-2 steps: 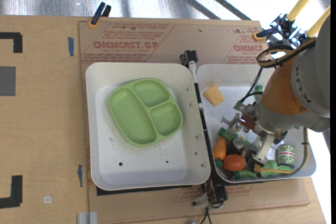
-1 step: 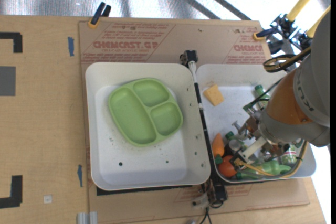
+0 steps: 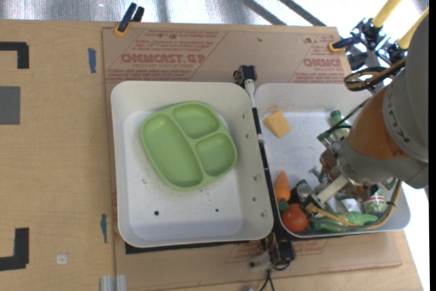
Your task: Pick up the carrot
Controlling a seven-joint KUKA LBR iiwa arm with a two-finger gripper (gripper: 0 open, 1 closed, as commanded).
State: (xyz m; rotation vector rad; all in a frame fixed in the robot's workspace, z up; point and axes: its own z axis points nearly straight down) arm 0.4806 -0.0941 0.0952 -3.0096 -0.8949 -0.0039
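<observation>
The carrot (image 3: 281,186), a short orange piece, lies in the right bin (image 3: 300,146) against its left wall, near the front. My gripper (image 3: 323,182) hangs low over the front part of that bin, just right of the carrot, with nothing seen between its tips. The arm's orange band (image 3: 373,133) and grey body cover the bin's right side.
A red tomato (image 3: 294,217) sits just in front of the carrot, with green vegetables (image 3: 349,219) along the front wall. A yellow cheese wedge (image 3: 276,123) lies at the back left and a small green item (image 3: 335,118) at the back. The left bin (image 3: 136,215) holds a green divided plate (image 3: 189,144).
</observation>
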